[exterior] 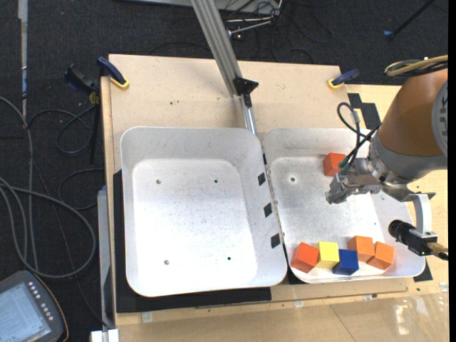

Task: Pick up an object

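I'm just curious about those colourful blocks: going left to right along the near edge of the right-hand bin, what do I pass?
Orange block → yellow block → blue block → a second orange block → a third orange block.

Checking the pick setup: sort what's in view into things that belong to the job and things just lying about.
Job:
gripper
orange block beside it
near-edge blocks: orange, yellow, blue, two more orange
right bin

Lying about:
left bin
clamps
metal pole
pendant
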